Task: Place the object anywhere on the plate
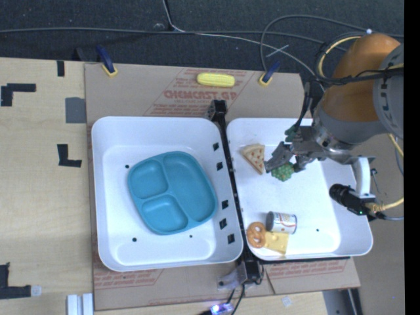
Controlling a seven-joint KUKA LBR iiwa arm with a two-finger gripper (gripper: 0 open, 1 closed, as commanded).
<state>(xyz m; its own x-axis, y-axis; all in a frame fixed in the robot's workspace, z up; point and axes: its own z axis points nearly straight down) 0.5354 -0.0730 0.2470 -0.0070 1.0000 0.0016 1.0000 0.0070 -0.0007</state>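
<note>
A blue three-compartment plate (pixel 172 192) lies in the left white bin (pixel 105 176). In the right bin (pixel 328 228), a small green leafy object (pixel 283 172) rests near the middle. My gripper (pixel 287 163) hangs right over it, reaching in from the right, and its tips meet the green object's upper edge. A tan wedge-shaped piece (pixel 254 157) lies just left of the green object. The arm's grey body and orange band (pixel 361 71) rise above the right bin's back edge.
Near the right bin's front sit a small can on its side (pixel 282 222), a brown pretzel (pixel 255 233) and a yellow cheese wedge (pixel 276 243). A yellow banana-like piece (pixel 215 79) lies on the cardboard behind the bins. Cables loop overhead near the arm.
</note>
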